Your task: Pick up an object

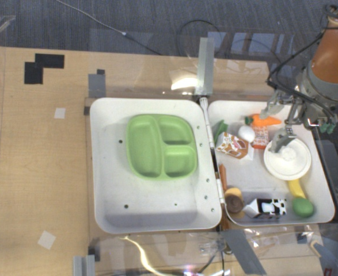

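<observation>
The end effector [285,132] hangs directly over the white plate [287,160] — the plate's upper rim apparently just beneath its spread fingers.

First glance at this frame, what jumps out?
The bright green divided tray sits alone in the left bin. The right bin is crowded: white plate, banana, green ball, a cow-patterned carton and small food items. The gripper hangs over that bin's far right corner, just above the plate's rim.
</observation>
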Tool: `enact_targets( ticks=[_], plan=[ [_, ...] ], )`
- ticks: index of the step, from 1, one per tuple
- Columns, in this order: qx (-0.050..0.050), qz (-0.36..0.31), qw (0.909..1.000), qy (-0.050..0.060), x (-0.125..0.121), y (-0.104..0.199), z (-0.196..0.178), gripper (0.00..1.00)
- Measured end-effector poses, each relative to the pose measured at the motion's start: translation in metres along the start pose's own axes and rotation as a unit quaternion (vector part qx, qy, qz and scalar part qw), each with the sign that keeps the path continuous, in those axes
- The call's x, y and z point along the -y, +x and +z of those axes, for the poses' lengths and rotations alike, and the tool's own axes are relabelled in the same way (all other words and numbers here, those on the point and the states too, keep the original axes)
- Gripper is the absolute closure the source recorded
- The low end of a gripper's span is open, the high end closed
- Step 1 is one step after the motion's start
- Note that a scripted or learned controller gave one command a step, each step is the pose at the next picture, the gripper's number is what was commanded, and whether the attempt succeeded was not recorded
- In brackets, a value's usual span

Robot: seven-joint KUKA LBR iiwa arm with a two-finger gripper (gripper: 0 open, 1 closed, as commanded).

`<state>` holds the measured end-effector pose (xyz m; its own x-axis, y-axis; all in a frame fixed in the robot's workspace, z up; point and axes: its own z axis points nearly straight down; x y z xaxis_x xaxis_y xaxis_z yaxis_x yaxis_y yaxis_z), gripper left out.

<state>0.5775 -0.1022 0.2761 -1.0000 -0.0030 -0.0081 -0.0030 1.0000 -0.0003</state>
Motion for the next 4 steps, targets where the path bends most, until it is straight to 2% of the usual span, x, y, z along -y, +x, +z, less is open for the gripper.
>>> enact_targets(
  ticks=[1,2,3,4],
  plan=[
    [-0.003,0.096,0.9954,0.0,0.03,-0.057,0.098,0.0],
    [0.012,0.101,0.9948,0.002,0.01,-0.084,0.155,0.0],
    [0.002,0.083,0.9965,0.002,0.05,-0.004,0.187,0.0],
    [-0.004,0.15,0.9887,0.004,-0.008,-0.071,0.189,0.0]
  ],
)
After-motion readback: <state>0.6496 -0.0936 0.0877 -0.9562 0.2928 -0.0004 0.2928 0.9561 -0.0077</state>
